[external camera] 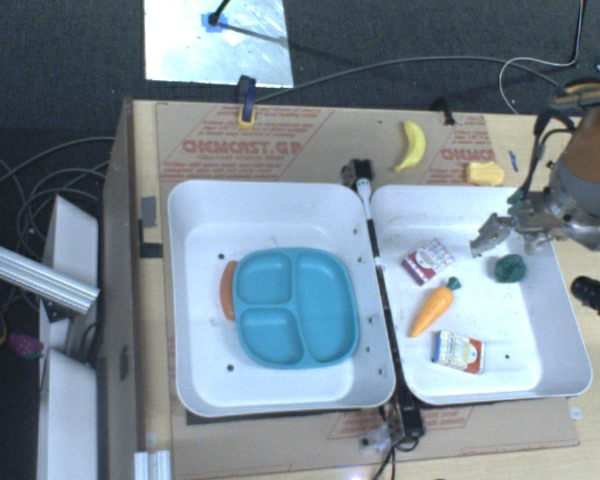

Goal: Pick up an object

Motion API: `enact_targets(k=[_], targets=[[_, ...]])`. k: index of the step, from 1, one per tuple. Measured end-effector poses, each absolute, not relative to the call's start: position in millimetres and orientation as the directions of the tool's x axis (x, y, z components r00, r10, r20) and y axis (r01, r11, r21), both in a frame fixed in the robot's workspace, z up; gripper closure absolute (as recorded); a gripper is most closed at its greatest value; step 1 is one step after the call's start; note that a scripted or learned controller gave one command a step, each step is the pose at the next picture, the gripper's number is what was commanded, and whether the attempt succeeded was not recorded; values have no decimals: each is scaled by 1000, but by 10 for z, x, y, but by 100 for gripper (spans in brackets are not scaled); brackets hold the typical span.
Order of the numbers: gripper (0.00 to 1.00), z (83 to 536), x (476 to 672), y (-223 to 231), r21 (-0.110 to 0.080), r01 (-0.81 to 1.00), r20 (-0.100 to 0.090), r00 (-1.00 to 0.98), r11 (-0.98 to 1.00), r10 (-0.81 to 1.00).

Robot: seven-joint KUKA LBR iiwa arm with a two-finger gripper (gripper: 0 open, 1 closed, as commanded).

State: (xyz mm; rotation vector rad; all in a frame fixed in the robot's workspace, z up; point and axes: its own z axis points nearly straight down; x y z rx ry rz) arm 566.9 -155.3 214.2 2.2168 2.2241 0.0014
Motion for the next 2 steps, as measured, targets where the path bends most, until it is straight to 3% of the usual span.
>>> enact_targets(k=[1, 2], targets=[[0, 1016, 5791, -1105, -3, 1000, 1, -4, 4, 1000], [0, 839, 5369, -1002, 0, 1000, 0, -1, 1, 1000]])
